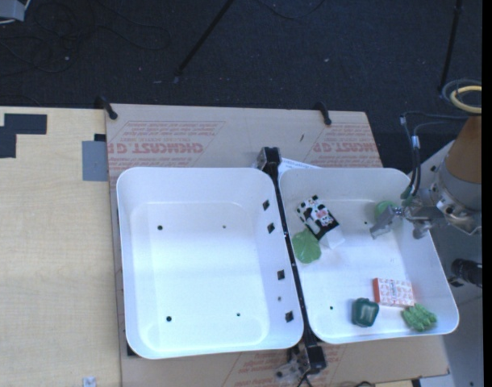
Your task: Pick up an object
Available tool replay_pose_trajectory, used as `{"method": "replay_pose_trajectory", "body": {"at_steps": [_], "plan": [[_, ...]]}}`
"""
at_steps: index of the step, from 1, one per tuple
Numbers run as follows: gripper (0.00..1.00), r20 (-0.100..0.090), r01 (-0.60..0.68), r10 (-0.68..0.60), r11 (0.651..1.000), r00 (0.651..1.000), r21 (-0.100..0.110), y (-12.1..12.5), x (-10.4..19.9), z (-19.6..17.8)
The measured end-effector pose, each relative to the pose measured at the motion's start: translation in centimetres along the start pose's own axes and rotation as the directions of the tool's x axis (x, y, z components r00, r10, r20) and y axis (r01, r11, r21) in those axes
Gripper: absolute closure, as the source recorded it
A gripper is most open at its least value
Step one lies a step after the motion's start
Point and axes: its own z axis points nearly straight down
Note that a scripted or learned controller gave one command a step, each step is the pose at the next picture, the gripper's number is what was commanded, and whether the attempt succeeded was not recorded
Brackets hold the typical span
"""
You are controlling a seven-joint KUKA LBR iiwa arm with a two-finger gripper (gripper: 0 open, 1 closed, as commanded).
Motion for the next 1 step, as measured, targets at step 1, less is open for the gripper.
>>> {"method": "replay_pose_trajectory", "body": {"at_steps": [1], "plan": [[0.0,0.001,-0.002,0.002,1.0,1.0,0.0,6.87,4.82,7.63]]}}
